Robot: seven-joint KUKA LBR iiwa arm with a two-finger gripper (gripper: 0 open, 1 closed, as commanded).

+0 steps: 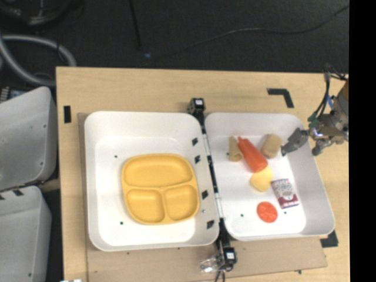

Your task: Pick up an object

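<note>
A: In the camera view, where is the tool [302, 141]?

B: Over the right bin [311, 216], near its top right corner. Its 2 fingers look spread apart, with nothing between them.

A: What could it pick?

B: The orange carrot toy [252, 155] in the right bin's middle. It looks light, hard and a bit slippery. Pinch it across its thick middle.

A: And around it?

B: A yellow tray [160, 188] sits in the left bin [100, 228]. The wooden surface [147, 90] has dark floor behind.
</note>
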